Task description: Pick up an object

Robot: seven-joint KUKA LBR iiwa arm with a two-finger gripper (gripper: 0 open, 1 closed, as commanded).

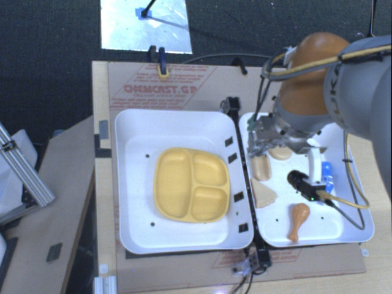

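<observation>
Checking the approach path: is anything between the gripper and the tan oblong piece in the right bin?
Nothing visible does. The gripper hangs at the far end of the tan oblong piece; the wedge lies on its near side, off the path.

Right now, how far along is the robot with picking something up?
Nothing looks lifted yet: the drumstick, wedge and tan oblong piece lie in the right bin. In hand: the end effector sits low, just above that oblong piece. Left: gripping and raising one; I cannot make out a grasp.
</observation>
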